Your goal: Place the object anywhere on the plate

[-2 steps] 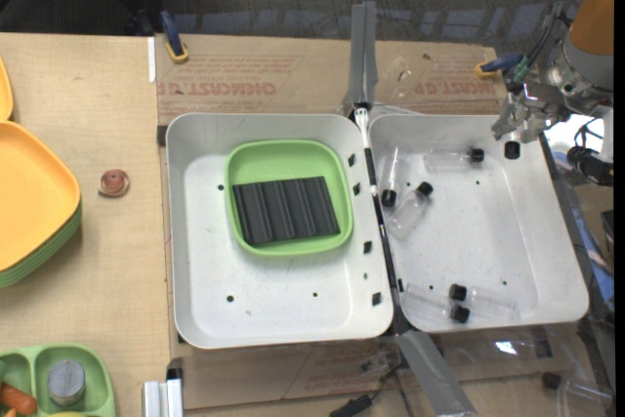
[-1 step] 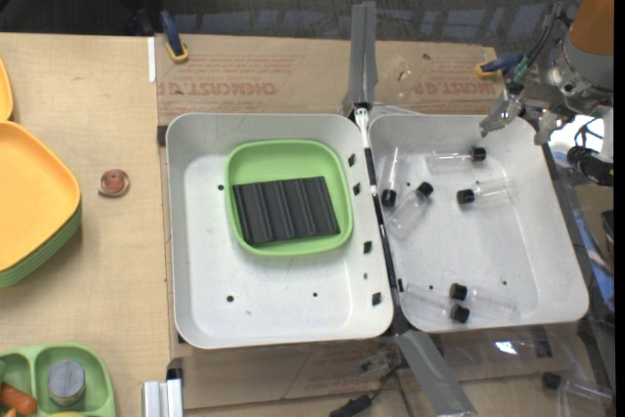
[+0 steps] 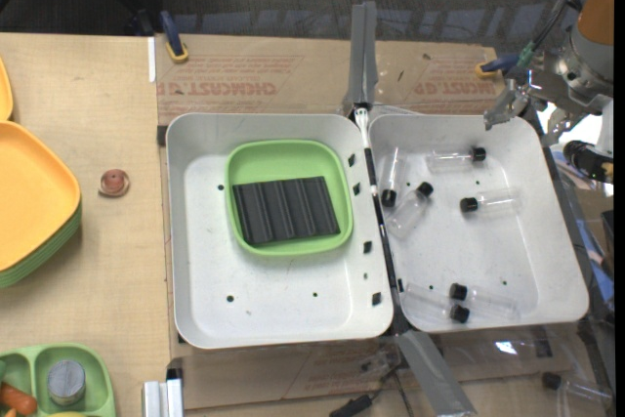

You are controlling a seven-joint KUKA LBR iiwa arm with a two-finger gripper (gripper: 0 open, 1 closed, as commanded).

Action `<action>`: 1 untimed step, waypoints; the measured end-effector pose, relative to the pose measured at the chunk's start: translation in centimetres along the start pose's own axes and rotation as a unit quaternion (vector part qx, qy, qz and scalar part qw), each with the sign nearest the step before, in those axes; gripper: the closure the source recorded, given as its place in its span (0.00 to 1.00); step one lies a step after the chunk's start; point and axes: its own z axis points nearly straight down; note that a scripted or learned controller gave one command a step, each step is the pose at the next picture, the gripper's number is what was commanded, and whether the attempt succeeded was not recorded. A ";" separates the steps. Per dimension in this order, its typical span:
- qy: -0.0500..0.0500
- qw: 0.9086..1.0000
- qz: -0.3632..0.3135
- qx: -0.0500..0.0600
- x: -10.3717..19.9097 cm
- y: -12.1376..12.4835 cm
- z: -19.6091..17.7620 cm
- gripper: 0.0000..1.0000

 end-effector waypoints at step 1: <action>0.000 0.999 0.046 0.002 0.1 -1.0 0.8 0.00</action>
